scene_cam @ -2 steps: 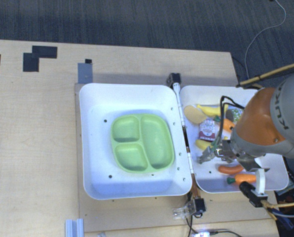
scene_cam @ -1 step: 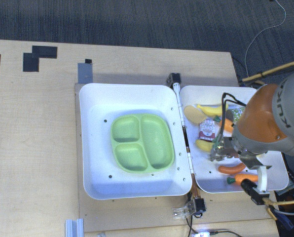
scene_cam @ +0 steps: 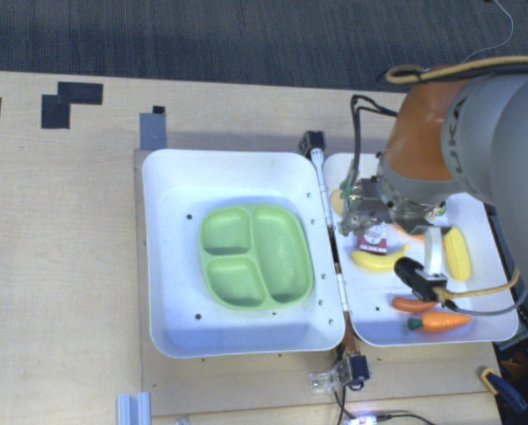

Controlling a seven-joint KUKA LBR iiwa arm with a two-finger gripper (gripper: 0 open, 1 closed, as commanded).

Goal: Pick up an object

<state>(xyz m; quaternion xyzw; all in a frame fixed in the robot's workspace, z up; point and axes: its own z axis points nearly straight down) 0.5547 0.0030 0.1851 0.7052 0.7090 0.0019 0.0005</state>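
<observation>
Dark carpet point(scene_cam: 202, 16) ran behind a pale wooden worktop point(scene_cam: 60, 264) that carried two shallow white bins side by side. The left bin point(scene_cam: 171, 237) held a single green divided plate point(scene_cam: 282, 259), all three of its compartments bare. The right bin point(scene_cam: 478, 215) held everything worth picking. A banana point(scene_cam: 376, 260) lay near the dividing wall and a corn cob point(scene_cam: 457, 253) lay toward the far side. A red chilli point(scene_cam: 412, 305) and a carrot point(scene_cam: 443, 321) lay close together along the front edge. A small red-and-white item point(scene_cam: 375, 236), too small to name, sat just above the banana, and a yellow piece point(scene_cam: 337, 202) was half hidden at the wall.

The arm point(scene_cam: 441, 140) reached down into the right bin, its jaws low over the red-and-white item and the banana. Whether the jaws were open or closed could not be told, since the wrist hid them, and nothing could be seen gripped between them.

The likeliest trouble was crowding. With the banana touching or nearly touching the small item, the jaws could catch both, or push one aside and close on nothing. The smooth, rounded toy food looked apt to slip out under a pinch. The bin wall stood close on that side and could foul a descent.
</observation>
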